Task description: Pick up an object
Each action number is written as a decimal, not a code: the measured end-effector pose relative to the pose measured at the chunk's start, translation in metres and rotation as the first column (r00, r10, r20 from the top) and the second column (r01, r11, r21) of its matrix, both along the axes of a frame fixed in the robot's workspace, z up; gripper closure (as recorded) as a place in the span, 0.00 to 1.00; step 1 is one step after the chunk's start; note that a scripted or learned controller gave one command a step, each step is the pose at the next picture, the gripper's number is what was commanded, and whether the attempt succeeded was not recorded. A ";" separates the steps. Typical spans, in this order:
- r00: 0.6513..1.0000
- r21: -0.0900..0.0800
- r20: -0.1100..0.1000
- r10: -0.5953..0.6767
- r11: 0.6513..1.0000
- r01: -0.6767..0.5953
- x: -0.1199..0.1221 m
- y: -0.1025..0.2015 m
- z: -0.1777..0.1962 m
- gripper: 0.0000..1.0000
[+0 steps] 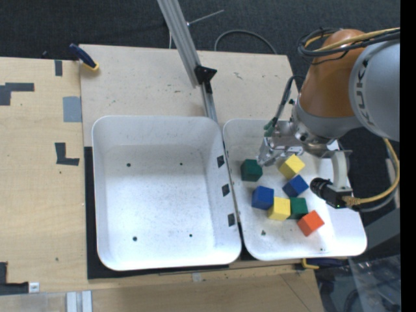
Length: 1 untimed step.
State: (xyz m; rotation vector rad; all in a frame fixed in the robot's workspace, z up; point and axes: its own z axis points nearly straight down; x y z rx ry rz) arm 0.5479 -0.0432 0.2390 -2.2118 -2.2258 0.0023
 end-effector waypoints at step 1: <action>1.000 0.000 -0.001 0.000 1.000 0.000 -0.014 0.055 -0.013 1.00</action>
